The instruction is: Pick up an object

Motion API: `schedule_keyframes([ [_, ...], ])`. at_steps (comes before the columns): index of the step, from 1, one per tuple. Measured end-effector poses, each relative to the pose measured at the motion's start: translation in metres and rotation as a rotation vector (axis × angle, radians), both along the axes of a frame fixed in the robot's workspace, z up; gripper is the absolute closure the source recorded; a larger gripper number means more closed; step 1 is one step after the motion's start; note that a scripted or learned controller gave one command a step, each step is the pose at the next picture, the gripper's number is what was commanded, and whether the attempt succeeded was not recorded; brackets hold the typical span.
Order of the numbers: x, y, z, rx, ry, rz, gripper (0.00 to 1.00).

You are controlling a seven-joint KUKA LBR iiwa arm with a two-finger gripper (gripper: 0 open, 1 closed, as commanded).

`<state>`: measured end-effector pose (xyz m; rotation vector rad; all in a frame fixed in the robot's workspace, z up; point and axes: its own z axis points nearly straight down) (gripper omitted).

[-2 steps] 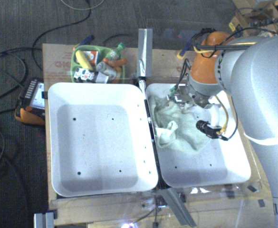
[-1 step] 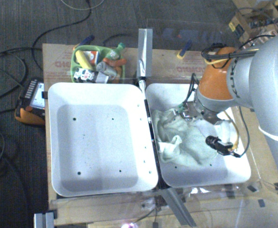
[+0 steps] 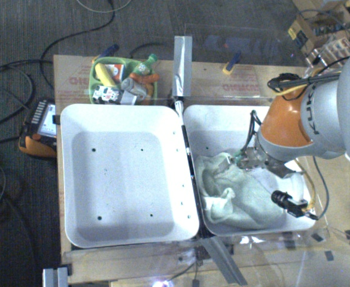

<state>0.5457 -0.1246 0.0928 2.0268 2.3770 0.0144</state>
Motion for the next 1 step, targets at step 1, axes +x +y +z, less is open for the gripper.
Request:
schedule_keyframes([
  [1, 0.0023, 0.0575, 0.089, 0.006, 0.022, -0.21, 0.0],
])
